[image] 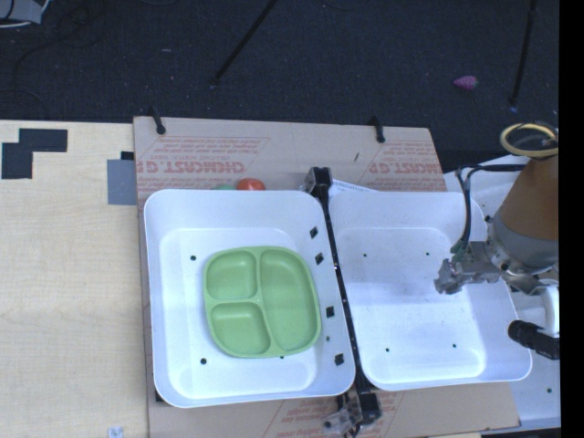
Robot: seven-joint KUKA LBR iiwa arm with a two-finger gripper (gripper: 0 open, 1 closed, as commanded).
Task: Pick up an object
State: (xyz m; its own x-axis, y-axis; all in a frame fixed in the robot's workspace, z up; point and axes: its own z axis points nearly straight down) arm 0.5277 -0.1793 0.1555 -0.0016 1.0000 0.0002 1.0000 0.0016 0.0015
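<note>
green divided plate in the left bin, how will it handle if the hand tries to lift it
The green divided plate looks like moulded plastic, so probably stiff and light. It lies flat, so it should not roll. Its low, smooth rim may slip from a pinch.

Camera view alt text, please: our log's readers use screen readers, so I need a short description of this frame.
A light green plastic plate with three compartments lies flat in the left shallow white bin. The grey arm's two-finger gripper sits over the right side of the right shallow white bin, holding nothing visible. A small red-orange object rests on the cardboard behind the left bin.
</note>
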